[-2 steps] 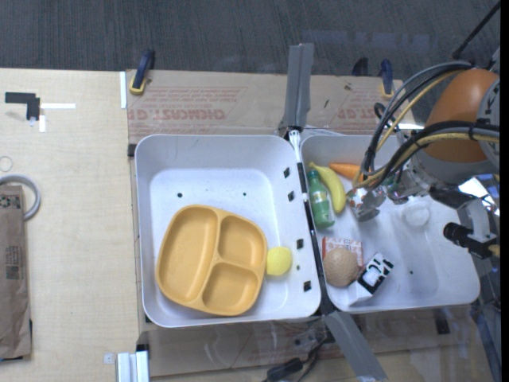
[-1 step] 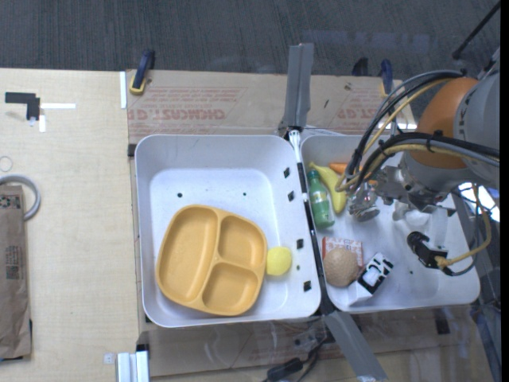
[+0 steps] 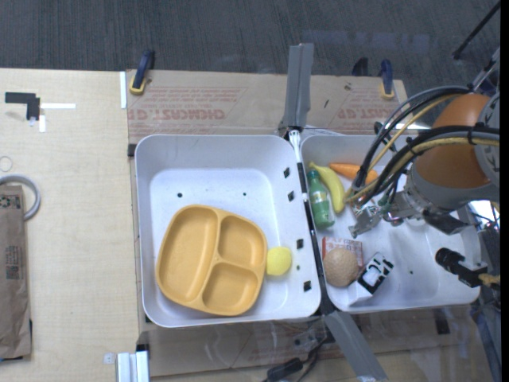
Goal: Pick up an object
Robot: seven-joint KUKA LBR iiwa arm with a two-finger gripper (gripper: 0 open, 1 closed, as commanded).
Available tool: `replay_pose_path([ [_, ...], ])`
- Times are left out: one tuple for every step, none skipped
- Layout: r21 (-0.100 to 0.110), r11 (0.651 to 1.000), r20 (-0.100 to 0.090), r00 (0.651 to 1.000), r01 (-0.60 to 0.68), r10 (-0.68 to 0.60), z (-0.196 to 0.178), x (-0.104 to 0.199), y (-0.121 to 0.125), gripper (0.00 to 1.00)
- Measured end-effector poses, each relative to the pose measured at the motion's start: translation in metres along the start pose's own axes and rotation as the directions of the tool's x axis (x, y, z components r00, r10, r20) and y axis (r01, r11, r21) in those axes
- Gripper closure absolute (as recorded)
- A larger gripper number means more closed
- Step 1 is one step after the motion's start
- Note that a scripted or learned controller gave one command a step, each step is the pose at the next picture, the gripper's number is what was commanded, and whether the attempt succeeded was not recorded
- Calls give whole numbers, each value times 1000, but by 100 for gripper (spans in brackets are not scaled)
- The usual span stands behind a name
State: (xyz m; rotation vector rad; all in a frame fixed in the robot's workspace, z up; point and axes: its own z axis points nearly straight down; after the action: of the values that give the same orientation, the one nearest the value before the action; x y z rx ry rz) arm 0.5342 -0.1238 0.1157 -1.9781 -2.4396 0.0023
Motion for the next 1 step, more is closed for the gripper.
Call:
replay_pose_path([
  [-2, 944, 3, 944, 330, -330, -82, -20, 15, 0],
])
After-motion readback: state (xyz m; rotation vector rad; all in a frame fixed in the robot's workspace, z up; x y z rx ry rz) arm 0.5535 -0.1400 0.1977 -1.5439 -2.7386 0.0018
